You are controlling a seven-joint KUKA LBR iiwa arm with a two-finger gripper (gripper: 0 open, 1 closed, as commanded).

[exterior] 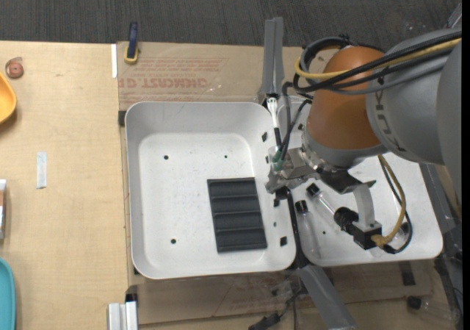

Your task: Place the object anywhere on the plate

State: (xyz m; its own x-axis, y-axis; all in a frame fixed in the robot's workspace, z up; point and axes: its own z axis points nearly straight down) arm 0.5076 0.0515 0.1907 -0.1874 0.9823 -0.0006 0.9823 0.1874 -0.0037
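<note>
Camera view: arm point(345, 112) low over the right bin point(411, 244), gripper point(283, 174) near the shared wall, grip state impossible to tell. Black ridged plate point(236, 214) in the left bin point(183, 189). Object unidentifiable; risk: empty transfer.

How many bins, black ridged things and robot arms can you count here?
White bins: 2, left and right
Black ridged plate: 1
Robot arm: 1
Total: 4
</note>
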